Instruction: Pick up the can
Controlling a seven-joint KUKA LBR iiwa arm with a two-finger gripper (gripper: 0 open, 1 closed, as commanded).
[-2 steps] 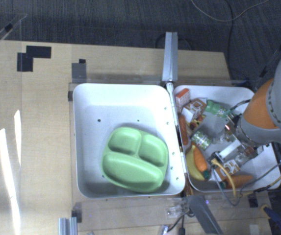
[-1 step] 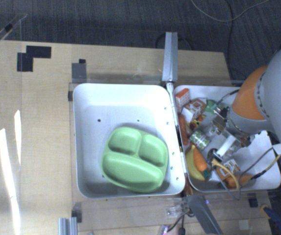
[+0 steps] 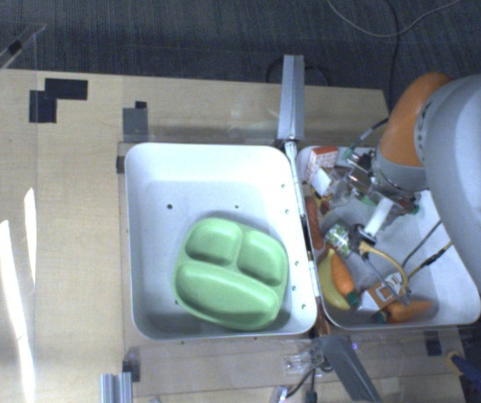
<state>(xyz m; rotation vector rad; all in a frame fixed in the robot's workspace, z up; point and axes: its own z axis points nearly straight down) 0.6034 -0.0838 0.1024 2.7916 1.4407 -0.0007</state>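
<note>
One camera above bench (image 3: 64,250), slanted down, both bins (image 3: 173,183) framed.

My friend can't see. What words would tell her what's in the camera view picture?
A grey robot arm reaches its tool down into the right bin, crowded with a banana, a carrot and other small things. The left bin holds one green divided tray.
</note>
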